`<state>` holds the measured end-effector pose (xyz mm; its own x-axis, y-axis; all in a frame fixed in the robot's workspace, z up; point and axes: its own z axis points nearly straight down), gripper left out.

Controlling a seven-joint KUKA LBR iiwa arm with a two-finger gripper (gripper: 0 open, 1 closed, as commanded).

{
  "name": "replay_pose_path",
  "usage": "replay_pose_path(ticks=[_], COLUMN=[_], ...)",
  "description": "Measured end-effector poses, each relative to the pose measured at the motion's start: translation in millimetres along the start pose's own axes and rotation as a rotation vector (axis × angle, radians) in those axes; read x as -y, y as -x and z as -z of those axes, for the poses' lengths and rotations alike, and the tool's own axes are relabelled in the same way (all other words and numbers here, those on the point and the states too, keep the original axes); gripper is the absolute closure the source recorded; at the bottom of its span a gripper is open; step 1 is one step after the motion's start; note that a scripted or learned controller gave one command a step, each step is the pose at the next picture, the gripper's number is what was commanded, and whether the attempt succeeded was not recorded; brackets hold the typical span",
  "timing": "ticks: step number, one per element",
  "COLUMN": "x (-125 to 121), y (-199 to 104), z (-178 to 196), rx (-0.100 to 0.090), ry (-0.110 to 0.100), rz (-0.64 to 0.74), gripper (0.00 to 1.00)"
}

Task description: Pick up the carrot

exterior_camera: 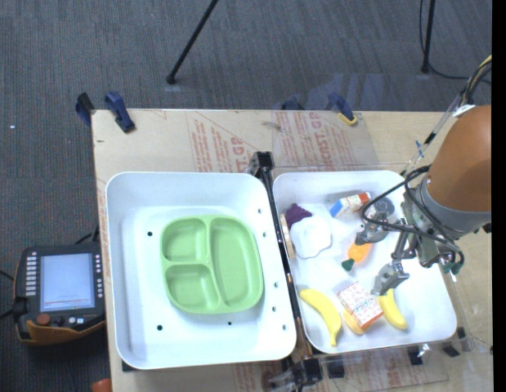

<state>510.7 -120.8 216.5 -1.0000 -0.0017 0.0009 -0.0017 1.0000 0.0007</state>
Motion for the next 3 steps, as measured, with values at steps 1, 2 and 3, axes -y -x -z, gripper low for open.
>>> replay_pose_path(ticks=[1, 2, 3], x=[-0.6, -3.4, 24.2], y=[61.4, 63.2, 5.8], z=[-129.5, -118.7, -44.6], rx=[0.001, 0.004, 0.005], ry=[0.001, 0.002, 0.000], rz=[-0.180, -0.173, -0.317], gripper=[0.00, 1.00, 1.00])
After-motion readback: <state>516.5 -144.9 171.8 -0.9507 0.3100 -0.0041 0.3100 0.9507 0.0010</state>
